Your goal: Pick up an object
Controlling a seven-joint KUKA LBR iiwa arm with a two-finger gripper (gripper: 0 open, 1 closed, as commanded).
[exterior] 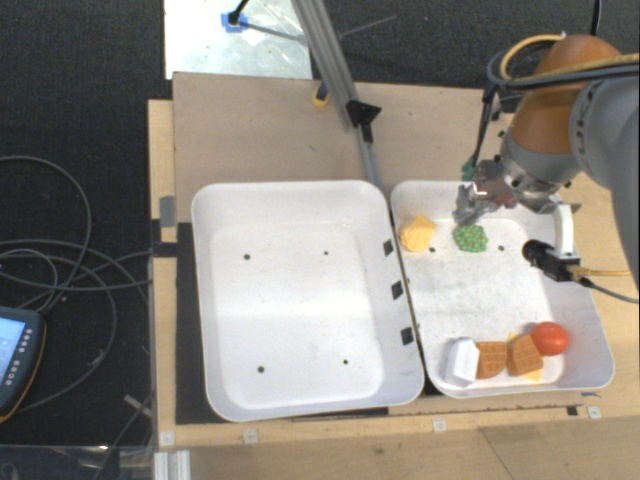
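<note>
Arm (606, 136) comes in from the right, high over the counter (262, 128), with the orange band (558, 88) at the top and the wrist bent down toward the far end of the right bin (486, 290). Hand (468, 211) points down and sits low at the bin's back edge, right over the green lump (470, 238), at or just above its top. Grip width hidden from this angle, can't tell wide or narrow, and can't tell if anything is gripped.

Two white bins sit side by side, touching along the middle. Left bin (290, 288): bare white floor with a few dark dots.

Right bin holds everything:
- Green lump at the far end, about mid-width, under the hand.
- Yellow chunk (418, 233) just left of it, near the dividing rim, apart from the lump.
- Near end, in a row along the front wall: white block (460, 360), tan wedge (490, 359), waffle piece (525, 355), red ball (549, 338). The ball sits at the right end, touching or just beside the waffle piece.

Green lump: small, roundish, bumpy surface, bright green, resting on the bin floor, its top edge partly covered by the hand.
</note>
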